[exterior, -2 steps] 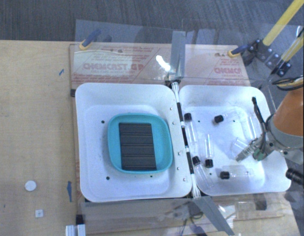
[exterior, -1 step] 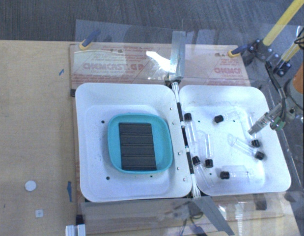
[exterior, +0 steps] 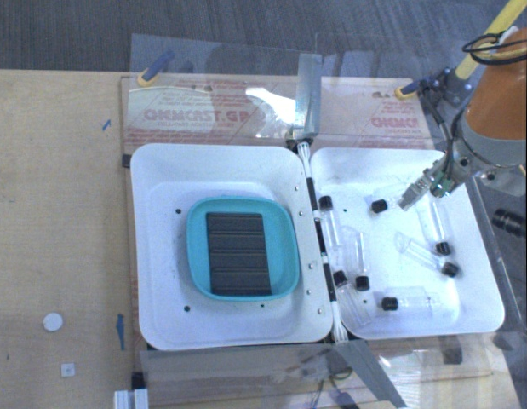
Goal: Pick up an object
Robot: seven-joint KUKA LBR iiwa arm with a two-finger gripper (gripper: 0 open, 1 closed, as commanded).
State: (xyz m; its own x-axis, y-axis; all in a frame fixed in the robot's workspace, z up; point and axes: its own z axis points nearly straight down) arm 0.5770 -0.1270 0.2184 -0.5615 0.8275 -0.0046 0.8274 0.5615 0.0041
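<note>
My hand (exterior: 426,186) hangs over the right bin (exterior: 480,313), near its back right corner. I cannot tell if it is grasping anything. Clear tubes with black caps (exterior: 416,301) lie scattered in that bin. A blue tray (exterior: 243,247) sits in the left bin (exterior: 161,313).

A grey arm (exterior: 493,147) with a broad orange band, black cables looping above it, and a small metallic gripper (exterior: 416,193).

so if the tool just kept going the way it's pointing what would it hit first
The tool points down-left over the right bin. The first thing in that line looks like the black-capped vial near its tip, though depth is unclear from above.
</note>
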